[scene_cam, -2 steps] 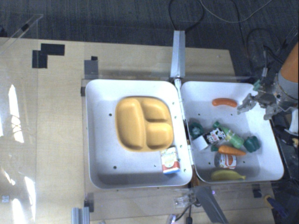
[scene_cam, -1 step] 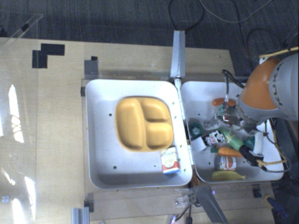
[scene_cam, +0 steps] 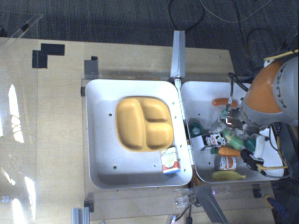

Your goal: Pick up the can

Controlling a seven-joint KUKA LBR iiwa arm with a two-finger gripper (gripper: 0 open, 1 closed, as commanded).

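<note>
The can (scene_cam: 227,163) has a red and white label and lies near the front of the right bin (scene_cam: 201,94), between an orange carrot (scene_cam: 229,151) and a yellow banana (scene_cam: 228,175). My gripper (scene_cam: 228,121) hangs over the middle of the right bin, behind the can and apart from it, above a cluster of green items (scene_cam: 233,140). The grey wrist with its orange band (scene_cam: 261,94) reaches in from the right and hides part of the bin.
The left bin (scene_cam: 100,125) bears a yellow divided tray (scene_cam: 142,122) and a small carton (scene_cam: 170,161) at its front right. In the right bin lie an orange sausage-like piece (scene_cam: 219,101), a dark green object (scene_cam: 195,126) and a small black-and-white item (scene_cam: 213,139). Cables run behind the bench.
</note>
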